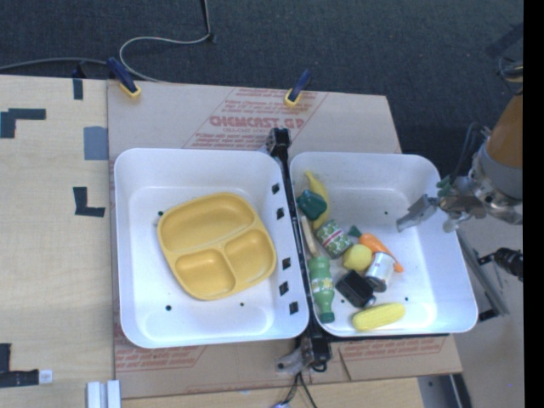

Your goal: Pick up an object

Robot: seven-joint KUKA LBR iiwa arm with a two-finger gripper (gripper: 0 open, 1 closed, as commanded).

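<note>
From my remote seat I see the cardboard-covered table carrying two shallow white plastic bins side by side. The left bin holds a yellow three-compartment plastic tray, lying flat near its middle. The right bin holds the candidates for picking, all heaped against its left wall: a green toy bottle, a yellow banana-shaped toy near the front edge, a black block, a small silver can, a yellow lemon-like ball and an orange carrot piece, several touching one another. The grey arm's end effector hangs over the right half of that bin, well apart from the pile, with nothing between its fingers; I cannot tell from this slant how wide they stand. My worry is the clutter: I judge a descent into the heap could land on two pieces at once and squeeze one out sideways, or clip the dividing wall, since the pile hugs it.
</note>
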